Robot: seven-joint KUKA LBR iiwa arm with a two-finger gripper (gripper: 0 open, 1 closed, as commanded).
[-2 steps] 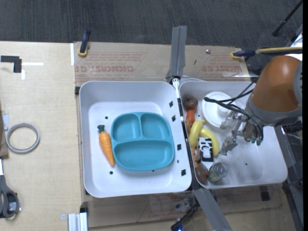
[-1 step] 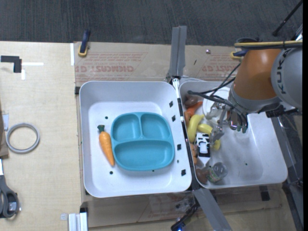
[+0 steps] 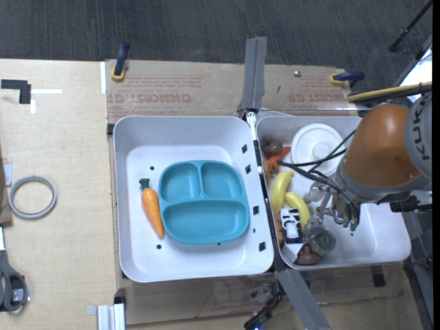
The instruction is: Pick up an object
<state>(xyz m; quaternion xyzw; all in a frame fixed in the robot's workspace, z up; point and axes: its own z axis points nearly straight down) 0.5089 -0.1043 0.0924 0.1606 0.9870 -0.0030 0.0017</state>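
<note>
The gripper (image 3: 335, 215) hangs low in the right bin (image 3: 385, 249), with the arm's orange band (image 3: 381, 143) at its 1 o'clock. Jaw opening: cannot tell, since the wrist hides it.

Candidate objects crowd the bin's left wall: a banana (image 3: 283, 191) at the gripper's 9 o'clock, a grey round item (image 3: 321, 240) just beside it at 6 o'clock, and a brown object (image 3: 307, 254) at 7 o'clock.

Risks:
- Tight clutter may cause a glancing contact, so an object slides instead of seating.
- The curved banana may slip from the grasp.
</note>
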